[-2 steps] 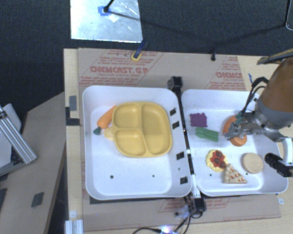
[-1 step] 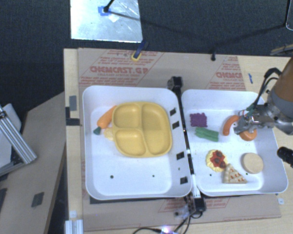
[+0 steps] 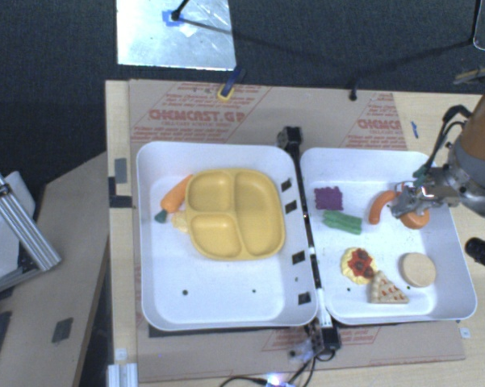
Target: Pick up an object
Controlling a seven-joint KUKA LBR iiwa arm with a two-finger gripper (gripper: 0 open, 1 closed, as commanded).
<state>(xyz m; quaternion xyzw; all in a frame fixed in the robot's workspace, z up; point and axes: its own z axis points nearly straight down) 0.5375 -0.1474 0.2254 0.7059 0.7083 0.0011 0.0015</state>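
My pincer is bare silvery metal, compact and blocky. Behind it sits my grey wrist housing, an orange band above that. Thin dark cables loop alongside the wrist.

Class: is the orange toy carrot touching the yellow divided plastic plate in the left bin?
Touching. The camera view shows the orange toy carrot lying tilted against the upper left rim of the yellow divided plastic plate, no gap between them.
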